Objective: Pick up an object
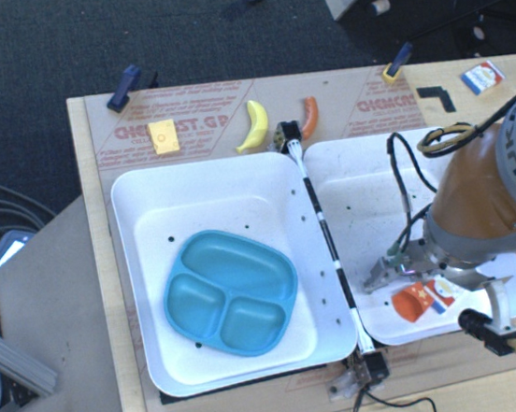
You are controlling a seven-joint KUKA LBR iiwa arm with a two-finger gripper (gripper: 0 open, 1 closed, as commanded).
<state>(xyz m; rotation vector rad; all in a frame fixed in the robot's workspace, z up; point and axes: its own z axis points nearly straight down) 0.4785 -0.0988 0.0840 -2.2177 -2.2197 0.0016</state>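
My gripper (389,272) hangs low in the right shallow white bin (360,196), just beside a small orange-red and white packet (416,302) lying near the bin's front wall. I cannot tell how my jaws stand. A blue divided plastic plate (231,291) lies in the left white bin (146,215).

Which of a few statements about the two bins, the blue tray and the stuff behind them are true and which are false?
1. The blue divided tray lies in the left bin. True.
2. The orange-red object lies in the left bin. False: it is in the right bin, near its front edge.
3. A toy banana lies on the board behind the bins. True.
4. The arm reaches over the left bin. False: it is over the right bin.
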